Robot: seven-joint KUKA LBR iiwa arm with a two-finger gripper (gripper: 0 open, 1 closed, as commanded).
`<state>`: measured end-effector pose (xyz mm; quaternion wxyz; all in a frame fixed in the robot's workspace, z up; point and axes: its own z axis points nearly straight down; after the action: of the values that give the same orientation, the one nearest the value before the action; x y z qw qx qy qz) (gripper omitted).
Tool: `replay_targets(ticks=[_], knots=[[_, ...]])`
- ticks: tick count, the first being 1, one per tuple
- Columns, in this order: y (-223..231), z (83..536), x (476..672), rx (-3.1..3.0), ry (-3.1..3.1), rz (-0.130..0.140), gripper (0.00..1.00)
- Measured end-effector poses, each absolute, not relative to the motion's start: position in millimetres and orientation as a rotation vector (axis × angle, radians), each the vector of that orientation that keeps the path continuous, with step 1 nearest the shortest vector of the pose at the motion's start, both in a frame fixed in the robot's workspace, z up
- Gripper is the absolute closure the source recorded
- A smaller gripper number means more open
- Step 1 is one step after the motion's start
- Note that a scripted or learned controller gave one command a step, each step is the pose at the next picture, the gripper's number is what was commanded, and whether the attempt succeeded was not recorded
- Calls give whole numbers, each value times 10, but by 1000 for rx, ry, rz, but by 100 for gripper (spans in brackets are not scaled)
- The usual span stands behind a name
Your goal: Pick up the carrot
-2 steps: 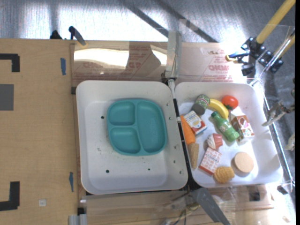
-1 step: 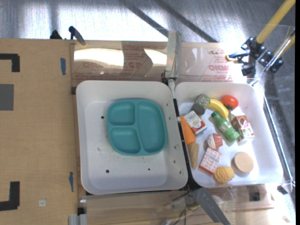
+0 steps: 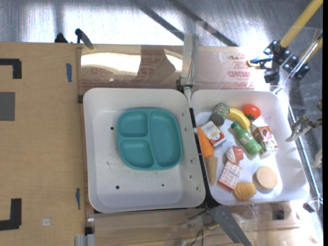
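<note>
An orange carrot (image 3: pixel 205 145) lies along the left wall of the right bin (image 3: pixel 287 137), partly under a small carton (image 3: pixel 212 134). It points toward the front, with a pale corn piece (image 3: pixel 211 169) just below it.
The left bin (image 3: pixel 97 137) holds a teal divided plate (image 3: pixel 150 138). Crowded in the right bin are a banana (image 3: pixel 239 117), a tomato (image 3: pixel 251 110), a green bottle (image 3: pixel 245 139), a dark can (image 3: pixel 220 113), juice cartons (image 3: pixel 265 138), a biscuit (image 3: pixel 266 178) and a waffle-like piece (image 3: pixel 245 190).
</note>
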<state>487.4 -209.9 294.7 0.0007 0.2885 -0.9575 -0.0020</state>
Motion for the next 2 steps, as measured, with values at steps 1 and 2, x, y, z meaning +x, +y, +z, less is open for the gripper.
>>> replay_targets(ticks=[1, 2], knots=[[-2232, 4852, 4889, 1135, -2945, 21, 0], [-2230, 4912, 4908, 1132, -2948, 16, 100]])
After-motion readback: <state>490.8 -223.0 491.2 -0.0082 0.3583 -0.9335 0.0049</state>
